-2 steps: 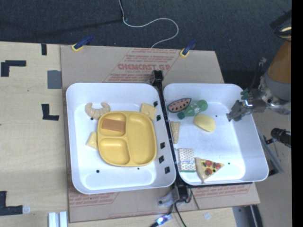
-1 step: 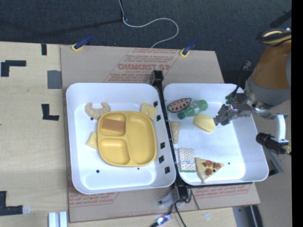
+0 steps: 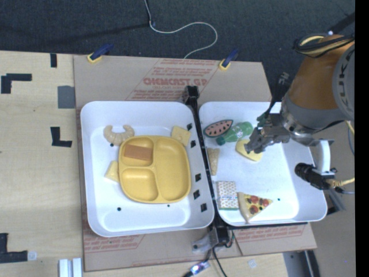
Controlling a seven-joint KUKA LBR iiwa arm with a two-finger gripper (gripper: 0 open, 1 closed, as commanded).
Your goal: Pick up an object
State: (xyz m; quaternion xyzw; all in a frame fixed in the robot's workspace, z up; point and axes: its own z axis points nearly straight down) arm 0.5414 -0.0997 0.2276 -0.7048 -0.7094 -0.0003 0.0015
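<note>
My gripper (image 3: 253, 145) hangs low in the right bin (image 3: 288, 172), its tip right at a yellow cheese wedge (image 3: 249, 152). Just to its left lie a green piece (image 3: 238, 131) and a watermelon slice (image 3: 218, 127). Toward the bin's front lie a pizza slice (image 3: 253, 203) and a patterned cracker (image 3: 226, 193). A pale cracker (image 3: 213, 160) leans on the divider. I cannot make out whether the cheese is between the fingers.
The left bin (image 3: 98, 172) holds a yellow divided plate (image 3: 164, 172) with a brown toast piece (image 3: 138, 152) on it, a croissant (image 3: 117, 133), and cheese pieces (image 3: 180, 133) beside the plate. A black mount (image 3: 311, 175) sticks out at the right bin's right side.
</note>
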